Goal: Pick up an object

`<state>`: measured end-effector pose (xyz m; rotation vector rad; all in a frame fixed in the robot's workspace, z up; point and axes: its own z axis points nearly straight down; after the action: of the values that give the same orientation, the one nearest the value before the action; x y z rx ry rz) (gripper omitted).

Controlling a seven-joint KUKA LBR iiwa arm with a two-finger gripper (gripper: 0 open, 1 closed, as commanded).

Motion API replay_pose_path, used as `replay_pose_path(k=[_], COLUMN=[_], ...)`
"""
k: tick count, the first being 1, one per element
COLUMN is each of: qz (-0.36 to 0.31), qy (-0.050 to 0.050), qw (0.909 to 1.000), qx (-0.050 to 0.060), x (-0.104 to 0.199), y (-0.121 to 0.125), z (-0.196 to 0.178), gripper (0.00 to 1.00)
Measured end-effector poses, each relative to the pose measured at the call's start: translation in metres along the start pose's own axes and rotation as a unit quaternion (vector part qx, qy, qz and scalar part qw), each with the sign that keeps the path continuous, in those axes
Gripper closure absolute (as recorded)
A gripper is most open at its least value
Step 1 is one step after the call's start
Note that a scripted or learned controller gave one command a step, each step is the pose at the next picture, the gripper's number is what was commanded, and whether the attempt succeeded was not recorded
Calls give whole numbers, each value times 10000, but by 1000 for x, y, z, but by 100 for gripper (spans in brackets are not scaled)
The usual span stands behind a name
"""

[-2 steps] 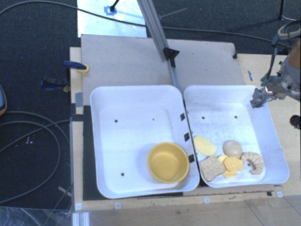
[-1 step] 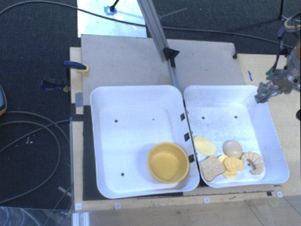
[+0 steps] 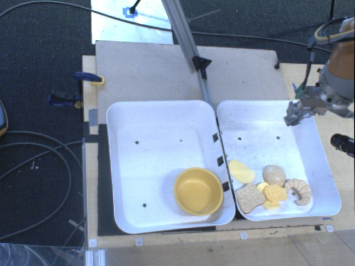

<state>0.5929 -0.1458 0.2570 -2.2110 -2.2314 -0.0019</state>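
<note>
A yellow bowl (image 3: 198, 191) sits in the left bin (image 3: 138, 121) near its front right corner. In the right bin (image 3: 260, 121), several food toys cluster at the front: a pale yellow slice (image 3: 241, 172), a beige round piece (image 3: 274, 174), a toast-like slab (image 3: 249, 198), a yellow waffle-like piece (image 3: 274, 193) and a tan curled shrimp-like piece (image 3: 299, 190). My gripper (image 3: 292, 118) hangs over the right bin's far right edge, well behind the toys. Nothing shows between its fingers.
A slanted metal pole (image 3: 183, 29) runs from the top down to the gap between the bins. A blue and yellow clamp (image 3: 83, 79) grips the bench's left edge. Cables (image 3: 33, 165) lie on the floor at the left.
</note>
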Motion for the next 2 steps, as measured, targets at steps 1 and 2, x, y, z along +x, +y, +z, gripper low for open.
replay_pose_path(k=[1,2], qz=[-5,-5], qy=[3,4], qw=[10000,10000], qx=[-6,0], x=[50,97], y=[8,-2], z=[5,5], gripper=[100,100])
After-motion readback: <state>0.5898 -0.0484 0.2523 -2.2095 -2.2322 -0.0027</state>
